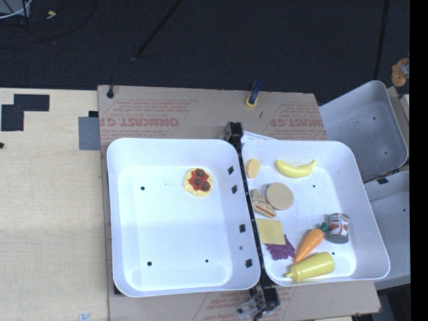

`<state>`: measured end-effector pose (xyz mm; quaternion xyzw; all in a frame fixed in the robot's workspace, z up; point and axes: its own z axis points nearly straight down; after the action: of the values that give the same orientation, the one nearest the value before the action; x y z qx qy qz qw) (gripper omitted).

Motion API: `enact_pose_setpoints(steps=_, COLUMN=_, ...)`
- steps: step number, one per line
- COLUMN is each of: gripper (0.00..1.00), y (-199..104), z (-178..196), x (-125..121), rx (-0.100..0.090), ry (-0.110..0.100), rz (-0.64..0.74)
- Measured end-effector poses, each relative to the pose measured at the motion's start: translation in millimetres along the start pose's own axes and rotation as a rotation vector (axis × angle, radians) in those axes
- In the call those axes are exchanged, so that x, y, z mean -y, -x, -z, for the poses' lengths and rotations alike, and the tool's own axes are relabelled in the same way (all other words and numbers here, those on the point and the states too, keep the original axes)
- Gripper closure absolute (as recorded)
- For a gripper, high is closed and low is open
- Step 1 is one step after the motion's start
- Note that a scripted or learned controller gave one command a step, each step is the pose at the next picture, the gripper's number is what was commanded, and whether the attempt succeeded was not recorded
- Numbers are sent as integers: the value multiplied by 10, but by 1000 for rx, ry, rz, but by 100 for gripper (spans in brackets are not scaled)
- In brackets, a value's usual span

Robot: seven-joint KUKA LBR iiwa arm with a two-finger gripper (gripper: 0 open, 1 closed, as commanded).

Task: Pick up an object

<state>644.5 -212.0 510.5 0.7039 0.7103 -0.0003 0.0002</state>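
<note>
A small toy pizza [198, 182], yellow with red toppings, lies alone near the far edge of the left bin [127, 246], open white floor all around it; the gripper's fingers cannot be told.

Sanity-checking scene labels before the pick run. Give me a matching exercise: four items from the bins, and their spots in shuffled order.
Items:
1. banana
2. mustard bottle
3. small pizza
4. can

Places:
A. left bin, far side
B. right bin, far side
C. right bin, near edge
D. right bin, right side, by the carrot

Pairs: 1-B, 2-C, 3-A, 4-D
</note>
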Motion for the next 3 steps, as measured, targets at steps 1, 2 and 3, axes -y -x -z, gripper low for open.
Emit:
enact_pose_setpoints(steps=1, gripper=100, y=-502, z=-991, x=5, rx=-5, ry=-12, rz=-6)
enact_pose_setpoints(steps=2, gripper=100, y=27, z=-1026, x=10, rx=1, ry=-2, rz=-12)
enact_pose_setpoints(steps=3, gripper=100, y=7, z=-632, x=1, rx=0, ry=2, rz=-6)
